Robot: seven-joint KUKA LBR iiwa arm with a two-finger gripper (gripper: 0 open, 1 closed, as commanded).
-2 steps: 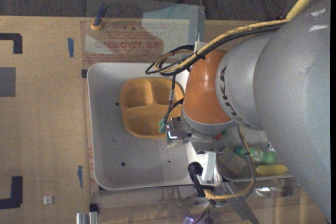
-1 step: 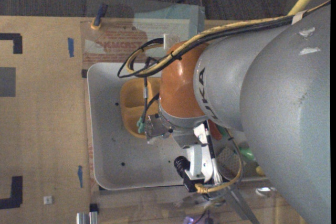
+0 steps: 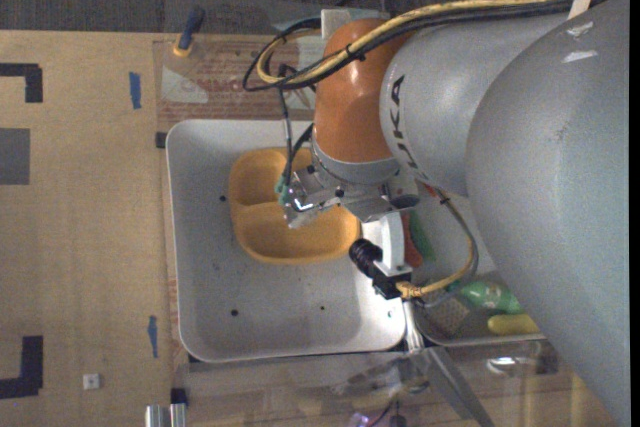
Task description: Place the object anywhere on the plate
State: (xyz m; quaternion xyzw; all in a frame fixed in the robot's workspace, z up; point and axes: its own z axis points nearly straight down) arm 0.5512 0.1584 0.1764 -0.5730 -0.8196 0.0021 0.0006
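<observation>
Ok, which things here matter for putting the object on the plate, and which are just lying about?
For the job:
- yellow plate in the left bin
- gripper over the plate; whether it carries anything is hidden

Lying about:
- green item and yellow item in the right bin
- blue tape on the bench

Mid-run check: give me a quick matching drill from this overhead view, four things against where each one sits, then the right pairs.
Things:
1. yellow plate
2. gripper
3. green object
4. blue tape strip

Places:
A. on the brown bench top, outside the bins
B. in the bin under the arm, near that bin's lower edge
C. lying in the left bin, upper part
D. over the plate, at its divider ridge

Pairs: 1-C, 2-D, 3-B, 4-A
</observation>
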